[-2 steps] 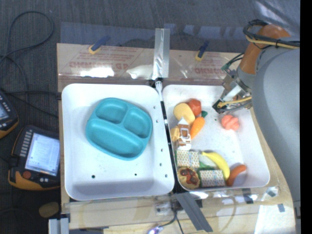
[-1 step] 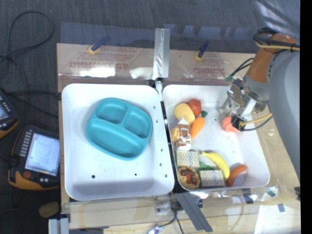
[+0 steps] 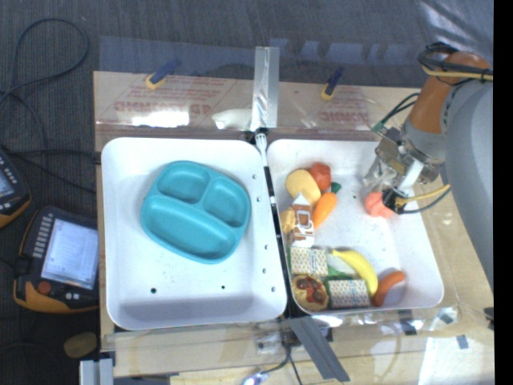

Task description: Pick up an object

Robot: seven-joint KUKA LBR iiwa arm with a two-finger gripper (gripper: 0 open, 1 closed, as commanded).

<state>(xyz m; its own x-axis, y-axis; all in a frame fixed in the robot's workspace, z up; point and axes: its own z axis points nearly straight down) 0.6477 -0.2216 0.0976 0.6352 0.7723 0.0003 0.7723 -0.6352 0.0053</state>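
While your gripper (image 3: 390, 189) hovers in the right bin (image 3: 417, 251) against a small orange-pink ball (image 3: 374, 204), its finger state you cannot tell.

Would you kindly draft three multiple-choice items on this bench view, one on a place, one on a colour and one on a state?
1. Where does the divided plate lie?
A. In the left bin
B. In the right bin
C. On the floor mat

2. What colour is the banana?
A. Blue
B. Yellow
C. Purple

3. How does the plate stand?
A. Tipped on its edge
B. Flat, with nothing in its compartments
C. Stacked under a bowl

Answers:
1. A, since the plate rests on the floor of the left bin, across the divider from the toy food.
2. B, since the banana, near the front of the right bin, shows plain yellow.
3. B, since all its compartments face up and show bare blue.

The hand is over the right bin's far right side, by a pink-orange object.
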